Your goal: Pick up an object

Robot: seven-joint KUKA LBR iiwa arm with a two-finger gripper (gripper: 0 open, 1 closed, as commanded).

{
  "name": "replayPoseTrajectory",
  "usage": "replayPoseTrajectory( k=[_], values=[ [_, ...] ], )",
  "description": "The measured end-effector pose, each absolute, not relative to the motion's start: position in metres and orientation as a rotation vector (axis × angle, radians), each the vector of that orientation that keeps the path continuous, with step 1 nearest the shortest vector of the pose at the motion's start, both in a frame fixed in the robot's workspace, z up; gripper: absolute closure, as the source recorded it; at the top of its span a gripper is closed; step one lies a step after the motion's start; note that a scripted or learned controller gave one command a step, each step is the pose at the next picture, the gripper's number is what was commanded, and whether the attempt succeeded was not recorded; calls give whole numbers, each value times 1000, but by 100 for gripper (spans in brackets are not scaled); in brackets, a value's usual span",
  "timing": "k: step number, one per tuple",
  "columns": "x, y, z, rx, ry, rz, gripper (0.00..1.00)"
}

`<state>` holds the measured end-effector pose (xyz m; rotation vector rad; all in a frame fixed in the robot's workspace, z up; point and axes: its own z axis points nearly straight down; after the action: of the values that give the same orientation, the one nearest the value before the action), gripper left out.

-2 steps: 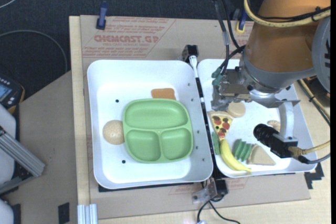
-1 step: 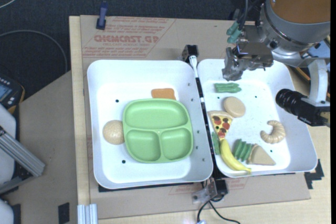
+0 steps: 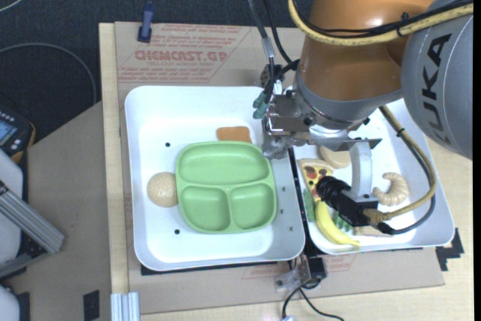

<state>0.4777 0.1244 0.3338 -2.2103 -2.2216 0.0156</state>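
Occupying left bin (image 3: pixel 143 162): green tray (image 3: pixel 225 184)

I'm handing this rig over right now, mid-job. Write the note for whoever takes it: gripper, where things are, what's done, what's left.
Gripper: low over the divide between the two bins, toward the far end. Open or shut cannot be told, and no object is seen in it.
Left bin: green divided plate in the middle, tan round piece at its left side, orange piece just behind it.
Right bin: banana near the front, spotted flat piece behind it, pale curved piece on the right.
Done: no pick to be seen.
Left: grasp one object and lift it.
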Motion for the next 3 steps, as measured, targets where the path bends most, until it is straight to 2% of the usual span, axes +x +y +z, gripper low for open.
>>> replayPoseTrajectory(
  k=[1, 2, 3],
  values=[
    [511, 68, 220, -2225, -2211, 15, 100],
    [479, 107, 373, -2219, -2233, -25, 100],
    [480, 105, 375, -2221, -2224, -3, 100]
  ],
)
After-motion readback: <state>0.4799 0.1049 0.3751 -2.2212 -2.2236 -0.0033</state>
